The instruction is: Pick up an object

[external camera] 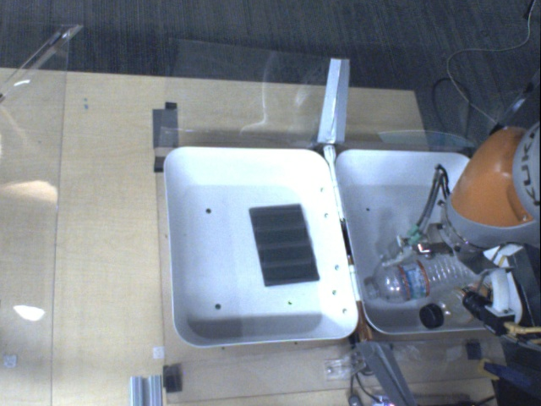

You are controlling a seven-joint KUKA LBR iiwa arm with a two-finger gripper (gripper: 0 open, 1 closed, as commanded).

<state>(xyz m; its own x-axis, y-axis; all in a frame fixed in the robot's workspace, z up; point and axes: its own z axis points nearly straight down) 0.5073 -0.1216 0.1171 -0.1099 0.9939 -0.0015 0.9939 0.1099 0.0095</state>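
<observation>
The arm (494, 184) leans in from the right over the right bin (380, 184), its orange band hanging above that bin's far right side. Below the band the wrist drops into a tangle of cables and metal, and the claw (431, 245) seems to sit low, right at the bottle (414, 279). I cannot tell how wide it stands or whether it has hold of anything; the clear plastic and the wrist parts run together there.

The bottle is the thing to go for, by my reckoning. It lies on its side on the floor of the right bin, toward the near edge, its long axis running roughly left to right with a slight tilt, and a blue label around its middle. It lies just below and a little left of the wrist, so the coming move looks like a short drop or a closing rather than a reach. A grip across the narrow body, not along its length, would suit it best.

By count: two white bins on the bench (93, 227), one bottle, one small black cap (431, 315) just nearer than the bottle, and one dark ribbed slab (283, 244) lying flat in the left bin (194, 184), well apart from the arm.
</observation>
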